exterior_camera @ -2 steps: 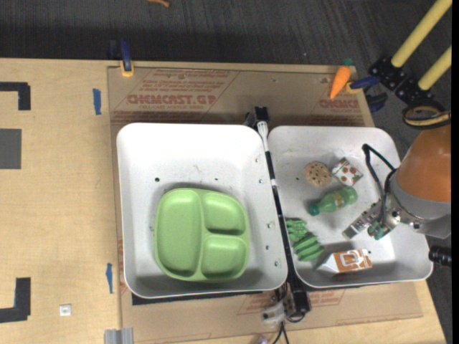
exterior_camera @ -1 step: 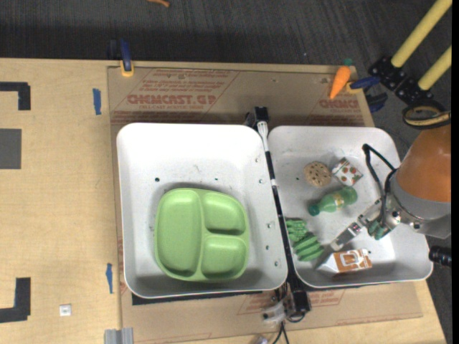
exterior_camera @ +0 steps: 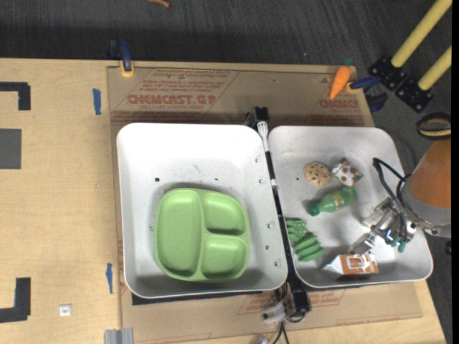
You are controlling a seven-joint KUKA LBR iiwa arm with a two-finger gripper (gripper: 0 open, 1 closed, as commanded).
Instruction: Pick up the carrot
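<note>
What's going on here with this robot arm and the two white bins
A robot arm is reaching in from the right, with its gripper low in the right bin near a small orange and white carton. That bin also holds a green bottle, a cookie and green beans. The carrot lies outside both bins, on the cardboard behind the right one, untouched. The left bin holds a green divided plate.

- Carrot (exterior_camera: 340,82), at 1 o'clock: orange with a green top.
- Divided plate (exterior_camera: 201,232): pale green, plain.
- Both bins (exterior_camera: 186,153): white.
- Bottle (exterior_camera: 333,201): green.
- Bean pods (exterior_camera: 304,239): darker green.
- Cookie (exterior_camera: 315,173): tan with dark specks.
- Small carton (exterior_camera: 358,264), at 5 o'clock: orange and white.
- Arm band (exterior_camera: 434,180), at 3 o'clock: orange.
- Bench board (exterior_camera: 57,213): light wood with black marks and blue tape.
</note>
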